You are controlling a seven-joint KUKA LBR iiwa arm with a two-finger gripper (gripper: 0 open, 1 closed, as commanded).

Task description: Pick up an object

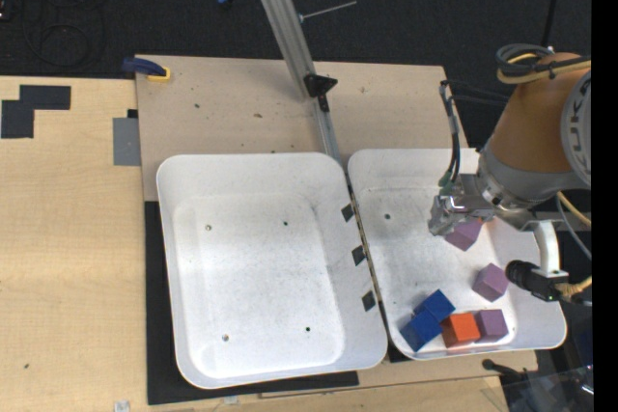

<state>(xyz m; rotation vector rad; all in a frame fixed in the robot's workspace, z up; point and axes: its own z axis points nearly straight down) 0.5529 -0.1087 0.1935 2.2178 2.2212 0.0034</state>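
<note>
Purple block (465,233) sits tilted, corner-down, no clear long axis, right at the gripper (454,215) over the right bin (406,198); cannot tell the gripper's state, nor whether the block is held. Near that bin's front edge: a second purple block (491,282) alone, then two blue blocks (427,318), an orange block (462,329) and a third purple block (493,324) clustered touching. Left bin (253,265) beside it on the tan desk (232,106), a slanted aluminium rail (286,24) behind, dark floor beyond.
</note>
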